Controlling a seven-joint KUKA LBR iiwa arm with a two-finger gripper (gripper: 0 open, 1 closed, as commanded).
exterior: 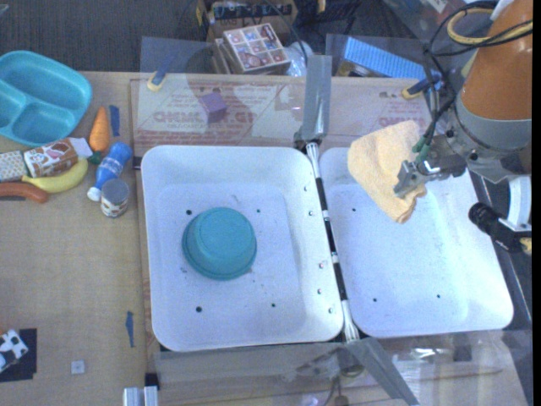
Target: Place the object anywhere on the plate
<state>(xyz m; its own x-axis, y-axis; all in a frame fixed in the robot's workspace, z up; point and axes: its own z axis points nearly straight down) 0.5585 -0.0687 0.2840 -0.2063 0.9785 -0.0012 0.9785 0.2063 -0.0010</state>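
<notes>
A round teal plate (pixel 220 243) lies in the middle of the left bin (pixel 161 184). A crumpled yellow cloth (pixel 380 166) sits at the far left corner of the right bin (pixel 439 286), reaching over the bin's back rim. My gripper (pixel 412 178) is at the cloth's right edge, fingers pinched on a fold of it. A tail of cloth hangs just below the fingers. The grey arm with its orange band (pixel 499 66) rises to the right.
Left of the bins lie a blue divided tray (pixel 38 96), a carrot (pixel 101 129), a banana (pixel 59 178), a small bottle (pixel 110 167) and a can (pixel 115 199). A purple cube (pixel 214 104) sits behind the left bin. A metal divider (pixel 325 227) separates the bins.
</notes>
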